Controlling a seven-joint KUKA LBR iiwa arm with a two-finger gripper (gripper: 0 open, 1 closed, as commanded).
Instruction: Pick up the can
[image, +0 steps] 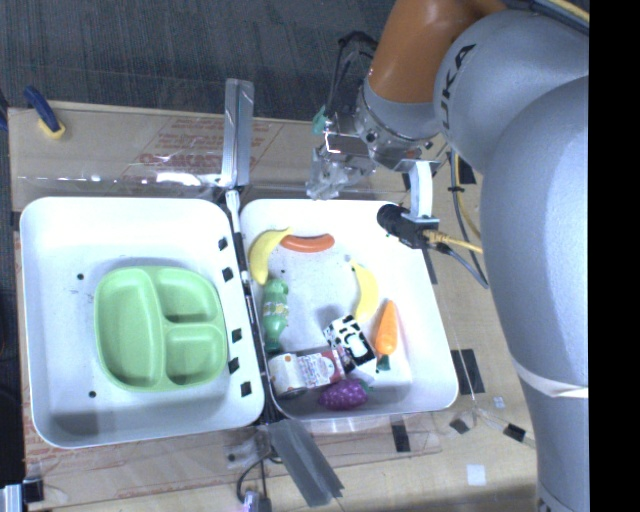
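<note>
The can (304, 370) lies on its side near the front edge of the right bin (432, 352); it is white with a red and pink label. Purple grapes (343, 395) touch it on the right, and a green bottle (274, 308) lies just behind it. My gripper (329, 181) hangs over the far rim of the right bin, well behind the can and apart from it. I see nothing in the gripper.
The right bin also holds two bananas (262, 253) (366, 290), a red sausage (308, 241), a carrot (386, 328) and a black-and-white box (350, 341). A green divided plate (158, 326) sits in the left bin (40, 300). The bin's white middle floor (312, 282) is bare.
</note>
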